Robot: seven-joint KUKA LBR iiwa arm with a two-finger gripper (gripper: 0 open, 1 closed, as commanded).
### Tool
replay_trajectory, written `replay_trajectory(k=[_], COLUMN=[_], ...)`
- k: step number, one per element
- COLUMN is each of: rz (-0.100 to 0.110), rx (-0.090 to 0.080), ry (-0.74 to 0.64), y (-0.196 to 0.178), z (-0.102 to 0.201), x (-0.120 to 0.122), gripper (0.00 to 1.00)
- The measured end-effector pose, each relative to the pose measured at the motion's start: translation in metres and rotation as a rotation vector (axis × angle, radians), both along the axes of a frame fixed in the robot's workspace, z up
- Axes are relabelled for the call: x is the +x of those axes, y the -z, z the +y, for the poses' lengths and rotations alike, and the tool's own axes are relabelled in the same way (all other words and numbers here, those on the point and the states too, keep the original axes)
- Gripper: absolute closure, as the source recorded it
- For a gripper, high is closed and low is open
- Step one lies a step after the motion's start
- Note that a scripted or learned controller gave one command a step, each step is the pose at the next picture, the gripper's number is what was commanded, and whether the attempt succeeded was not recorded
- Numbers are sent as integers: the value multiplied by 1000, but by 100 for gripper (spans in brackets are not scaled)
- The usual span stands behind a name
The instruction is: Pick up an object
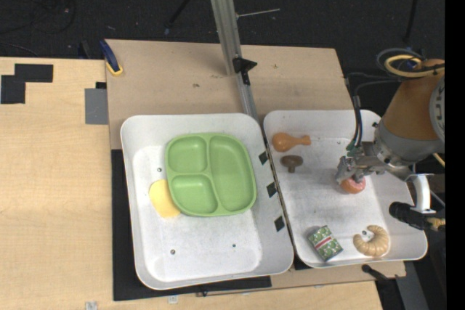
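I'm down in the right bin [407,247], my gripper [352,174] sitting right on top of a small pink-red object [354,186] near the bin's right side; whether I'm clenched or released I cannot tell from here; nothing is lifted yet, the object looks to be resting on the bin floor; the grasp and the raise are, I judge, still to come; the croissant [371,241], green box [324,242] and orange drumstick [290,141] lie untouched.

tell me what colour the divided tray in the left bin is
Light green divided tray, clearest in the camera view.
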State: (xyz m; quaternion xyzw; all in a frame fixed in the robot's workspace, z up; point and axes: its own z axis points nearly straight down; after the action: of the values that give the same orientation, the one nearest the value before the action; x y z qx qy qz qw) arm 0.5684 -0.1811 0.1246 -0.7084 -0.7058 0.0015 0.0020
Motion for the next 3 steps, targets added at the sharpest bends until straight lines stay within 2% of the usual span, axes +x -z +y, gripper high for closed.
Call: replay_trajectory(k=[1, 3], rz=[-8, -7], rx=[-2, -2], ry=[2, -5], y=[-62, -162], z=[-6, -16], x=[-2, -6], gripper=[100, 100])
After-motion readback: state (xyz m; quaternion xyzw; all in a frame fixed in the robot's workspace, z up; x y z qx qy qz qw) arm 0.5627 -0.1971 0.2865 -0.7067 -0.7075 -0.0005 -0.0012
